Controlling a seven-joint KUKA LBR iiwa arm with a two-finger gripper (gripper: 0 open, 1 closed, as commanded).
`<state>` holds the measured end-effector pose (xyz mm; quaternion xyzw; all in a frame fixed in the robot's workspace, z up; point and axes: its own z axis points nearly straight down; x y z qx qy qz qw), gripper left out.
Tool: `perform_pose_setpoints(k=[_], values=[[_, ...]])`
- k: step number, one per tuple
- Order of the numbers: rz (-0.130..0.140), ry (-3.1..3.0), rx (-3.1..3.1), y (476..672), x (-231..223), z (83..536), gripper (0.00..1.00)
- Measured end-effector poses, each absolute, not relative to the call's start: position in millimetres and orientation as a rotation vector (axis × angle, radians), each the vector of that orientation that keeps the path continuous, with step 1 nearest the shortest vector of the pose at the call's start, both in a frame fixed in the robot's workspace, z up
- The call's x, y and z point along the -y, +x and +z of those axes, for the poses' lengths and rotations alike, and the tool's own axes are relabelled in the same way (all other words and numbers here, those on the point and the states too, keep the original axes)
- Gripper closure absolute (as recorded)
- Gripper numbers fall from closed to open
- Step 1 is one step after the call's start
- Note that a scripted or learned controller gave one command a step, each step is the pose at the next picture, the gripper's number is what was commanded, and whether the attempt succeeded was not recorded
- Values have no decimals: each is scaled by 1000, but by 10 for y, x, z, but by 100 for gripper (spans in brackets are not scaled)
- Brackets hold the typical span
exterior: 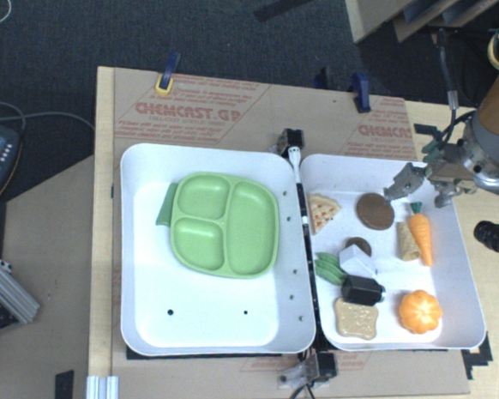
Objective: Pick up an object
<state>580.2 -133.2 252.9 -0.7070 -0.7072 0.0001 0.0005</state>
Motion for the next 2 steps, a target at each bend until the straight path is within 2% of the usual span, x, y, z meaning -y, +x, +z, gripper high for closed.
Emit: perform_pose_setpoints(k=[2], values=[[4,-2218,2218,5744,1300,1657,0]])
